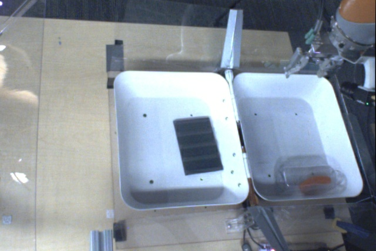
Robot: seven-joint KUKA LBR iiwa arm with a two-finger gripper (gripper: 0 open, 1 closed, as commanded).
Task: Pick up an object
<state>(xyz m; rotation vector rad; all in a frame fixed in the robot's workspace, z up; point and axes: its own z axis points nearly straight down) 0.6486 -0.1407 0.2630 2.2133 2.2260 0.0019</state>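
A dark grey ribbed rectangular pad (pixel 198 145) lies flat in the middle of the left bin (pixel 135 126). A clear plastic container with an orange item inside (pixel 311 178) rests in the near corner of the right bin (pixel 276 97). My gripper (pixel 306 66) hangs over the far rim of the right bin, well away from both objects. It is open, with nothing between its fingers (pixel 292 66). The orange band of the arm (pixel 358 3) shows at the upper right.
A metal bar (pixel 232 38) stands behind the seam between the bins. Dark brackets (pixel 116 56) sit at the bench's left. Cables and clamps (pixel 264 232) lie along the front edge. The wooden bench (pixel 59 126) stretches to the left.
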